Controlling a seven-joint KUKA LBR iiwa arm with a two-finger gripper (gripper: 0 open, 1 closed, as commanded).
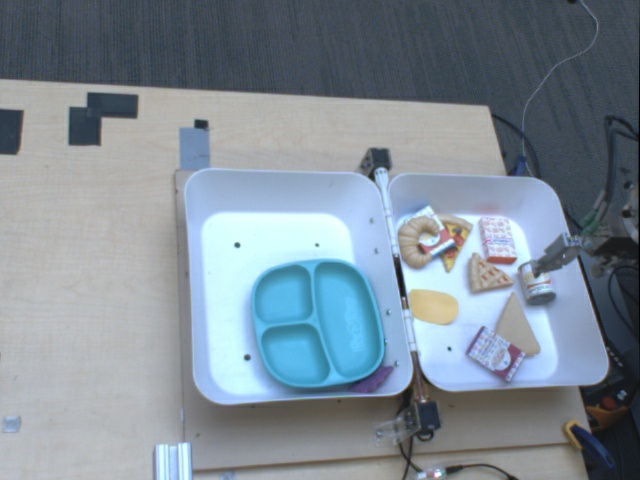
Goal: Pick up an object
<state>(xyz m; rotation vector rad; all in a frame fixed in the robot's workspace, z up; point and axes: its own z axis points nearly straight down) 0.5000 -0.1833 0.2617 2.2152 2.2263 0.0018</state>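
Left bin [215,268] holds teal tray [317,321]; right bin [560,218] toy foods.

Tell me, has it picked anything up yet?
Not yet, it seems. The gripper is low over the right bin, just by a small can, but I can't see anything held. The other items, like the croissant, lie untouched. Grasping and lifting are left.

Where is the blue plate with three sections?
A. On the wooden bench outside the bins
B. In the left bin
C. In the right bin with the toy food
B: the blue divided plate lies in the left bin, while the toy food sits in the right bin.
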